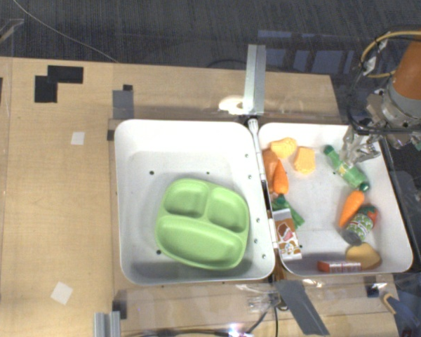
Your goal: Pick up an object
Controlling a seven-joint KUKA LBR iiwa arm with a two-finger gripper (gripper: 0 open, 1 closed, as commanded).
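Green bottle (348,168), right bin (400,216), far corner: my pincer (356,148) sits just above it, approach step. Grip state I cannot tell. Next: descend squarely, close on the bottle.

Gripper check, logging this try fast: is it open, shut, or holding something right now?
Gripper: down in the right bin at the green bottle; whether it grips it cannot be told.

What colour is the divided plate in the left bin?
The divided plate is light green, seen clearly in the camera view.
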